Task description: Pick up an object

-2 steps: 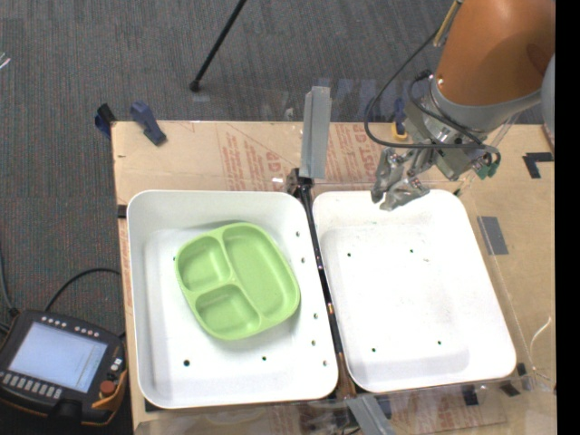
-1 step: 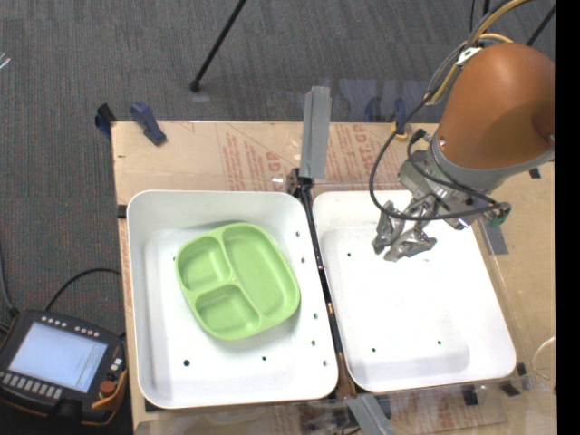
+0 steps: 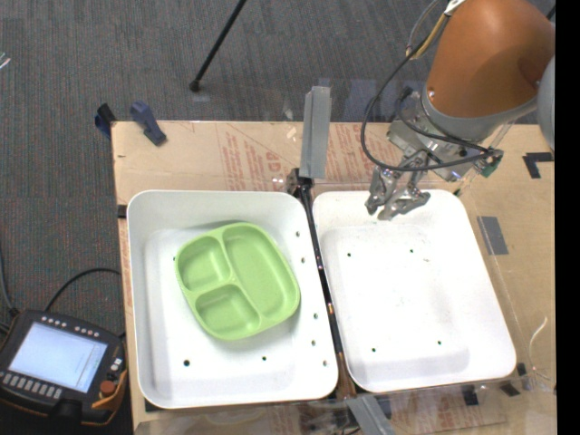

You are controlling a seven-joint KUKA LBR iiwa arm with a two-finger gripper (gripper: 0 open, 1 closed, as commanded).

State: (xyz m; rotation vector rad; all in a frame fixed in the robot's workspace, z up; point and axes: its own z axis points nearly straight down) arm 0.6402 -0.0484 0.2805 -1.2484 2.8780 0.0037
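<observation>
The green divided plate (image 3: 237, 280) lies flat in the left bin (image 3: 145, 216), lower left of centre, well apart from the gripper (image 3: 396, 202), which hangs over the right bin's (image 3: 480, 333) upper edge, jaws slightly apart and clamping nothing. The reach needed runs leftward and down the frame.

Floor: dark grey carpet (image 3: 136, 34) with a fine ribbed texture covers the upper part and left side of the frame. A thin black stand leg (image 3: 222, 34) runs diagonally across it at upper centre, ending in a small foot. Bench: brown cardboard-coloured top (image 3: 227, 152), printed red markings. A blue clamp (image 3: 145, 120) grips its upper left corner. Lower left: handheld control pendant (image 3: 59, 361), lit screen, black cable. Lighting even.
</observation>
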